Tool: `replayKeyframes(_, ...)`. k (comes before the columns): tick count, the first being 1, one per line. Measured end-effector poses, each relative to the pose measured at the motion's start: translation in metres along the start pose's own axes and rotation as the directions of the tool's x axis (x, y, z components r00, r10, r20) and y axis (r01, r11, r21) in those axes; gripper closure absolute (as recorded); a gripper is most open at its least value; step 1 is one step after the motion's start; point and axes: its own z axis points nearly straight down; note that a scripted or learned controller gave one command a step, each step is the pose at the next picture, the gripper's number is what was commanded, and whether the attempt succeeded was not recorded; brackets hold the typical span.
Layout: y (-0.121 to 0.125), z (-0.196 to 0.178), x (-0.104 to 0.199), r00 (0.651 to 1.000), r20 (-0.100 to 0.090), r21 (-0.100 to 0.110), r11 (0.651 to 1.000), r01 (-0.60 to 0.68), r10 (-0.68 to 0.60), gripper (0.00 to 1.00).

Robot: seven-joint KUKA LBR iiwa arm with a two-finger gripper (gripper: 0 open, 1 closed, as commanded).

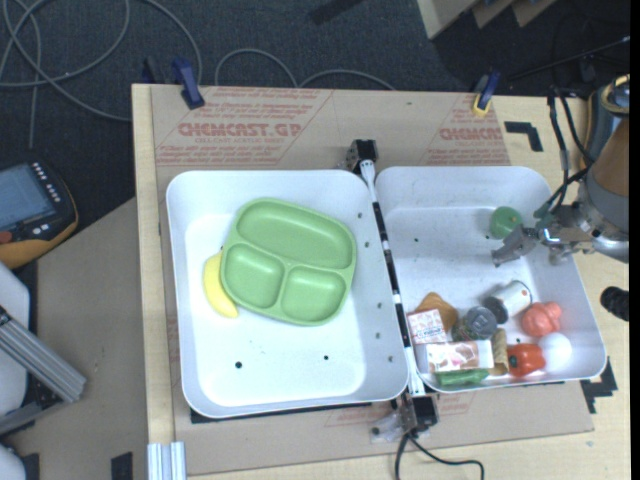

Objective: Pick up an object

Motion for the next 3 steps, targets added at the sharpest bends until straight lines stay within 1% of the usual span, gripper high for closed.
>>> replayKeyframes(1, 0.079, 0.05, -0.025, 1.0, 0.0, 0.001, 1.0, 0.003, -0.003, 0.0)
replayKeyframes(2, 0.105, 0.056, -0.023, 1.0, 0.0, 0.0, 1.0, 0.003, -0.003, 0.0)
replayKeyframes(3, 0.127, 0.09, -0.002, 1.0, 0.0, 0.0, 1.0, 0.003, -0.003, 0.0)
